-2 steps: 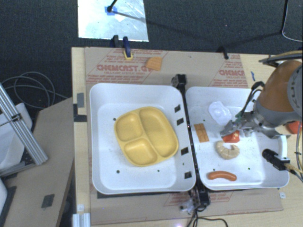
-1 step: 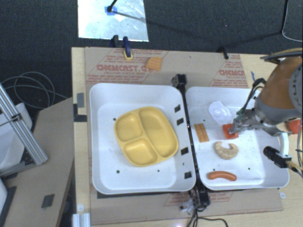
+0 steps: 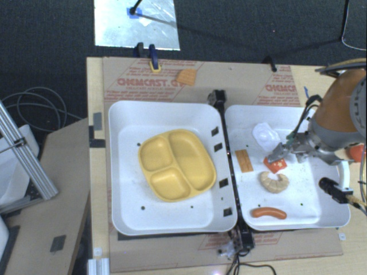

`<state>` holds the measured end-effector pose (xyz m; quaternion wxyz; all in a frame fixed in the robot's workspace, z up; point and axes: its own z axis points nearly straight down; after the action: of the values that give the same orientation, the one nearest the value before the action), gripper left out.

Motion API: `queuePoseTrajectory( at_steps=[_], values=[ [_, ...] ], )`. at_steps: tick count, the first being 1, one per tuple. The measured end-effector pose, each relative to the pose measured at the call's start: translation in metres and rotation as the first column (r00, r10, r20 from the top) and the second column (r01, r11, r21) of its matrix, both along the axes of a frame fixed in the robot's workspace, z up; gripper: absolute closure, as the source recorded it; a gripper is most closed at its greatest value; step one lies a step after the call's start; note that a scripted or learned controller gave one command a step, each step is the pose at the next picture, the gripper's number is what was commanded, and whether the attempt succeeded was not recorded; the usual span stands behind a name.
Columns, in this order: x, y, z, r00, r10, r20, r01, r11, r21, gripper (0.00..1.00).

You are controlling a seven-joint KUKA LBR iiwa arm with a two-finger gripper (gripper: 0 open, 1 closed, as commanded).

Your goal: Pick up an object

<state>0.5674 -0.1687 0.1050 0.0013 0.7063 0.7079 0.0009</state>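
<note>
Reaching in from the right, the fingers are hovering right over the small red piece in the right bin, lining up a grab; their opening I cannot tell.

A: Where does the camera sit?
B: High above the bench, tilted down, far enough back to take in both white bins: left bin toward nine o'clock, right bin toward three.
A: And the arm?
B: Enters from three o'clock.
</note>
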Motion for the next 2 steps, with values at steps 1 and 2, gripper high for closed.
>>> queuePoseTrajectory(
  at_steps=[1,2],
  values=[
    [-0.034,0.024,-0.022,1.000,-0.002,-0.006,0.002,1.000,0.002,0.00],
    [0.009,0.027,-0.020,1.000,0.003,0.003,-0.003,1.000,-0.001,0.00]
  ],
)
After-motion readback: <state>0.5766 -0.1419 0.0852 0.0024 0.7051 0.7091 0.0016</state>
